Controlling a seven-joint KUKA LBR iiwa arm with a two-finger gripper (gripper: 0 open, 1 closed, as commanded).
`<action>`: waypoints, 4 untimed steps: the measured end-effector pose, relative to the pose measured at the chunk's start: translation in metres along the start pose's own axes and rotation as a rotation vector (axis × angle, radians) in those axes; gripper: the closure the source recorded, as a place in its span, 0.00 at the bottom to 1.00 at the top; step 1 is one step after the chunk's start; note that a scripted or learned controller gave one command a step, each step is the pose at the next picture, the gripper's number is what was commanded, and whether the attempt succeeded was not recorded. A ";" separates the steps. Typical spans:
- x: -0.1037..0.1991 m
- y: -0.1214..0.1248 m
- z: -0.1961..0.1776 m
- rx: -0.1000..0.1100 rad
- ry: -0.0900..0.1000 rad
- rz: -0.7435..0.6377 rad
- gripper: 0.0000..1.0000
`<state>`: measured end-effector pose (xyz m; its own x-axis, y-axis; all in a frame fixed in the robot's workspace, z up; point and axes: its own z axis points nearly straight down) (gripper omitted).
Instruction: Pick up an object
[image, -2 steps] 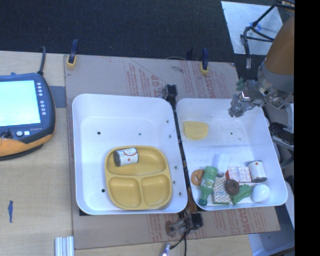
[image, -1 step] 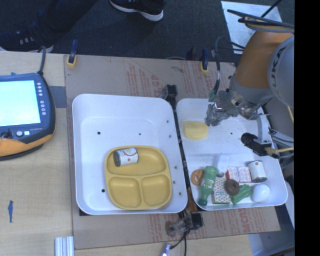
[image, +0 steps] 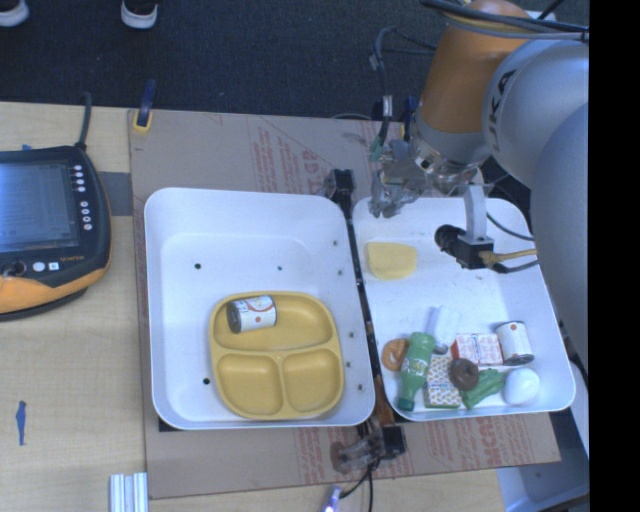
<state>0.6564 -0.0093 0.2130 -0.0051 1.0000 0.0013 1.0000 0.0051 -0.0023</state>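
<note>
Nearest us, along the front edge of the right-hand shallow white bin (image: 556, 330), we see a huddle of small items: a green plastic bottle (image: 415, 368), a white egg-shaped object (image: 521, 385), a small red-and-white can (image: 515, 341), a flat printed food packet (image: 479, 348) and a brown round pretzel-like piece (image: 395, 353). Left of that bin, the second white bin (image: 175, 240) holds a yellow three-compartment plastic tray (image: 278, 380), with a small grey-and-white can (image: 251, 314) lying on its side in the tray's large back compartment. Farther back in the right-hand bin lies a pale yellow flat cheese-like piece (image: 391, 260), apart from the huddle. Above that bin's far left corner hangs the grey two-finger gripper (image: 388, 205); we cannot tell how it is set.
</note>
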 end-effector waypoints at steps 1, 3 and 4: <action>-0.067 -0.005 0.021 0.003 -0.001 0.004 1.00; -0.067 -0.070 0.011 0.006 -0.003 -0.001 1.00; -0.015 -0.001 0.021 0.002 -0.001 0.000 1.00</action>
